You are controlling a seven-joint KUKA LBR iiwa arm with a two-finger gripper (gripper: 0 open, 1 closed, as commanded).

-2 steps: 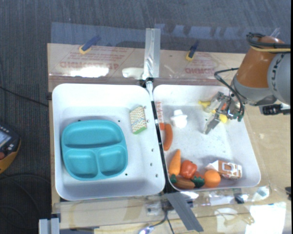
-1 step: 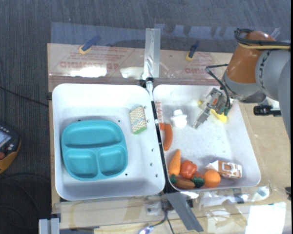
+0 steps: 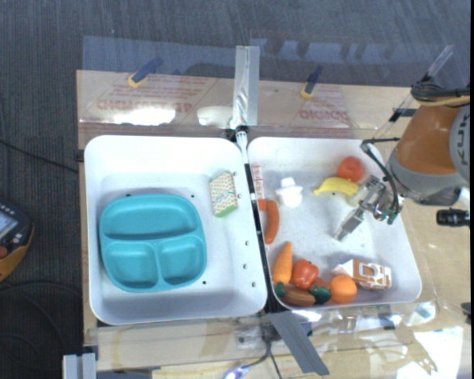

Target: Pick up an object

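- progress: nothing has been lifted. every item lies on a bin floor, so the whole pick is left to do, as far as i can judge.
- gripper (image 3: 349,229): it hangs in the right bin (image 3: 403,247) on the grey arm (image 3: 430,160), with nothing seen between the fingers and no item touching them.
- jaws: from here they look close together, tips nearly meeting, but they are small and slanted, so i cannot tell for sure how far apart they stand.
- nearest candidates: the banana (image 3: 337,186) lies just above the jaws, with the tomato (image 3: 350,169) beyond it; the white piece (image 3: 288,193) sits up and left of the jaws.
- other candidates: below the jaws lie the small carton (image 3: 371,275) and the orange (image 3: 343,288); down-left are the red pepper (image 3: 303,274) and the carrot (image 3: 283,263).
- far from the jaws: the teal tray (image 3: 152,239) and the sponge (image 3: 223,193) rest in the left bin (image 3: 103,306), well apart.
- judgement: the jaws sit over bare floor, between items; a shift toward the banana or carton would be needed.
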